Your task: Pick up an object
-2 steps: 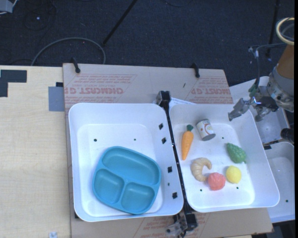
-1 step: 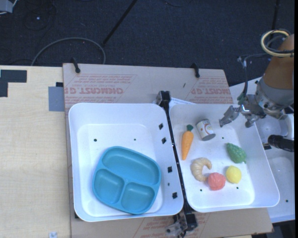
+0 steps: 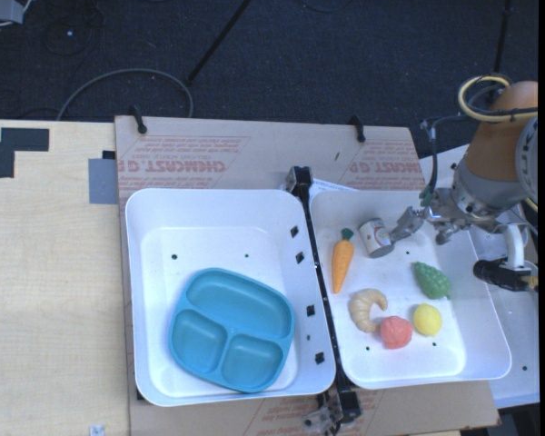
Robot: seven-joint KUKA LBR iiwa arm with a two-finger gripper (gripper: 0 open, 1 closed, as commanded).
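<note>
Dark carpet (image 3: 254, 53) strewn with black cables (image 3: 118, 80) lies behind a pale wooden bench (image 3: 45, 289).

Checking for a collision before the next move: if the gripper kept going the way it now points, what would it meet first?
The gripper points toward the view's left over the right bin. The carrot looks first in line, then the divider between bins, though height above the floor is unclear.
</note>
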